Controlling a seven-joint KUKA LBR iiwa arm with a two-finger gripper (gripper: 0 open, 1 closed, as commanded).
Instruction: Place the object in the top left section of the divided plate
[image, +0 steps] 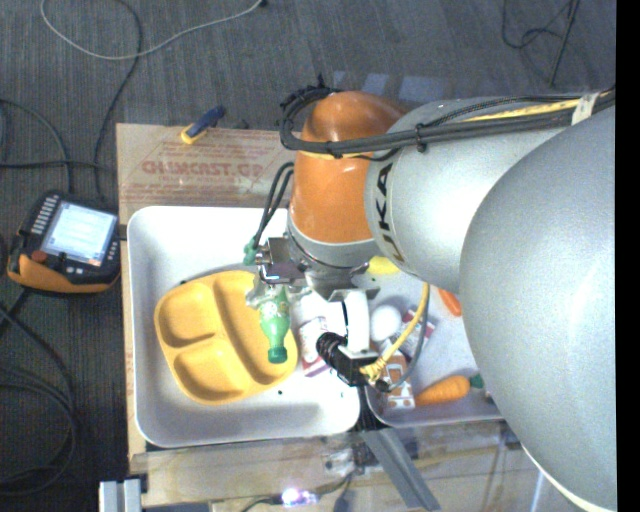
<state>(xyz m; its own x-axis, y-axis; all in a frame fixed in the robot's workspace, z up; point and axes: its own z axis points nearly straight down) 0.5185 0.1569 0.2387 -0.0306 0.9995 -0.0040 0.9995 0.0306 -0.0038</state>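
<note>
Bottle (274, 330), green, is seen hanging below the gripper (271, 297), neck apparently pinched in the jaws, over the right edge of the yellow divided plate (205, 345). Transfer is judged mostly done; shift to the top left section and release are left.

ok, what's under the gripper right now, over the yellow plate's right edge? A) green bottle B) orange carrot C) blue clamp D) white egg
A: the green bottle hangs just below the gripper over the right edge of the yellow divided plate; the carrot lies in the other bin.
</note>
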